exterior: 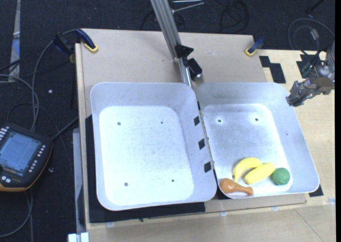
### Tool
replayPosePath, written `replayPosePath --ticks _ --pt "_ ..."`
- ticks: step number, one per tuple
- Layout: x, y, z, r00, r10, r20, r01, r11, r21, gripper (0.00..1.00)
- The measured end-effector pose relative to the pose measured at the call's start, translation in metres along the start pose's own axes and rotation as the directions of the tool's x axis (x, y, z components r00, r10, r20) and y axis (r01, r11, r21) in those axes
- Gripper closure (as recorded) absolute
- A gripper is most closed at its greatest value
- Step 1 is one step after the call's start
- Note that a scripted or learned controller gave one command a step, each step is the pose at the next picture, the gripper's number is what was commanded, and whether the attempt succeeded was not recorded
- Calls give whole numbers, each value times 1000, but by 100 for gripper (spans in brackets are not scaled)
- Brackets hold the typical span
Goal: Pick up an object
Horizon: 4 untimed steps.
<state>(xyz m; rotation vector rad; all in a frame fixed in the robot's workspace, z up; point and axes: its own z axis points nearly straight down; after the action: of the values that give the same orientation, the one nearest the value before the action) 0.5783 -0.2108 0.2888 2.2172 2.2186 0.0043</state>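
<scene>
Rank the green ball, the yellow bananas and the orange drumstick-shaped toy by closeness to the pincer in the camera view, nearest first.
The pincer sits at the right bin's upper right edge.
1. Green ball, rightmost in the bin's lower corner.
2. Yellow bananas, just left of the ball.
3. Orange drumstick-shaped toy, leftmost, against the lower rim.

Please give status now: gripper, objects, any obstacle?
Gripper at right bin's upper right edge, carrying nothing. Bananas, green ball, orange piece clustered near corner. Path unobstructed.
</scene>
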Motion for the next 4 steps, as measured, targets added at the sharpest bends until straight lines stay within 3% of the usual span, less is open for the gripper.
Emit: replayPosePath --ticks 4 --pt "226 5 56 1000 -4 -3 4 1000 6 100"
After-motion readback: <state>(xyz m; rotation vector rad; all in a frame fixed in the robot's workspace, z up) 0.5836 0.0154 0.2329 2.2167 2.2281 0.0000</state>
